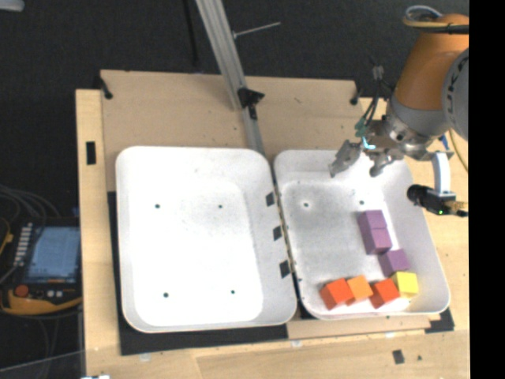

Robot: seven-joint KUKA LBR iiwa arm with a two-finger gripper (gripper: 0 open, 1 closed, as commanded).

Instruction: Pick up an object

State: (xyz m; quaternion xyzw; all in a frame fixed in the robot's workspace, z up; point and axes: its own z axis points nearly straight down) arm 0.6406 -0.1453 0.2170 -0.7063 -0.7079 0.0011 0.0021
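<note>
Overhead view of the worktop (pixel 181 101) with two white bins. The tool (pixel 361 161) hangs over the far edge of the right bin (pixel 316 212), its two fingers spread apart with nothing between them. The blocks lie well apart from it, toward the bin's near right: a purple block (pixel 373 231), a smaller purple block (pixel 394 260), a yellow block (pixel 406 282), and orange blocks (pixel 347 291) along the near wall. The left bin (pixel 189 235) adjoins.

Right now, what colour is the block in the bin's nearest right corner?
Yellow, seen in the camera view.
</note>
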